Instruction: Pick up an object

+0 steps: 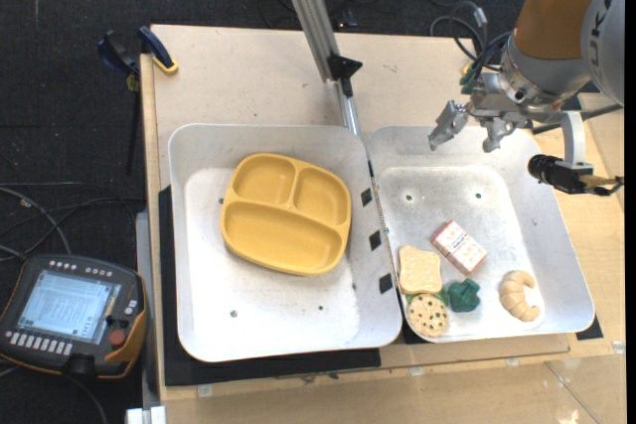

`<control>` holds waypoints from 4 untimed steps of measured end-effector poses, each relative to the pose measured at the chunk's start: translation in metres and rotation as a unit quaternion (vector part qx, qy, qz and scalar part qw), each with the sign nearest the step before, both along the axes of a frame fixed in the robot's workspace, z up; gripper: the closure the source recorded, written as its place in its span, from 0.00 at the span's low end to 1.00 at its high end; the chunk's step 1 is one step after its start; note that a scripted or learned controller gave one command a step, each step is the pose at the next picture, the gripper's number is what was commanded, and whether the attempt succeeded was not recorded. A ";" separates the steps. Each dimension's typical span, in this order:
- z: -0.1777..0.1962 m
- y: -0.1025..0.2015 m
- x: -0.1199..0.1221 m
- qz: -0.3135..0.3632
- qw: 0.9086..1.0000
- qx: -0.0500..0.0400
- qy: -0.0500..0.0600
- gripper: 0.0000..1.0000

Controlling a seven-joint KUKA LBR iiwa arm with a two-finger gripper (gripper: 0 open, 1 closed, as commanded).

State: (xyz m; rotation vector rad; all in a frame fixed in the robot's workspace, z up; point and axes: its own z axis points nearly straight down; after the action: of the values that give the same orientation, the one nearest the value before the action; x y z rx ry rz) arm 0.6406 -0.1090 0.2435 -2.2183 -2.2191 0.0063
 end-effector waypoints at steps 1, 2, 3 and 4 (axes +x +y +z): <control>-0.065 0.003 0.000 0.000 1.000 0.000 0.001 0.00; -0.129 0.002 -0.001 0.000 1.000 0.000 0.001 0.00; -0.114 0.002 0.002 0.000 1.000 0.000 -0.004 1.00; -0.058 -0.008 0.001 -0.001 1.000 -0.001 -0.006 1.00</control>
State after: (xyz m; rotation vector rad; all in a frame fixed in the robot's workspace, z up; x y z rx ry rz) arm 0.6417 -0.1168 0.1852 -2.2269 -2.2250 -0.0059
